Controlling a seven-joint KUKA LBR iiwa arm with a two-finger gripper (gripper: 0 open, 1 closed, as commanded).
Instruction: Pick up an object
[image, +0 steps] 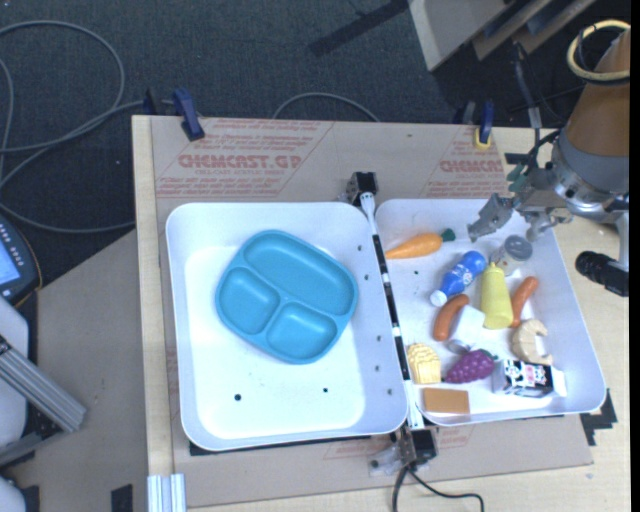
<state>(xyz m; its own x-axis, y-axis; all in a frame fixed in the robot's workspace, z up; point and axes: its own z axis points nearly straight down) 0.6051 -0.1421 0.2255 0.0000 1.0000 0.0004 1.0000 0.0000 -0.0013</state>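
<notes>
Gripper (512, 218) hovering over the right bin's (585, 345) far end, fingers spread, nothing between them | nearest pick: yellow bottle (495, 297), just toward the bin's near edge from the gripper, long axis running far-to-near | blue bottle (458, 277) beside it

Single fixed overhead camera; slanted downward over both bins (190, 300)

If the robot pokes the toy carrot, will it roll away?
Probably a little. The toy carrot lies on its side in the right bin, and its rounded, tapered shape suggests it would roll in a curve, not straight. It looks like smooth plastic, so likely light, stiff and a bit slippery. The bin's wall beside it should stop it soon.
</notes>
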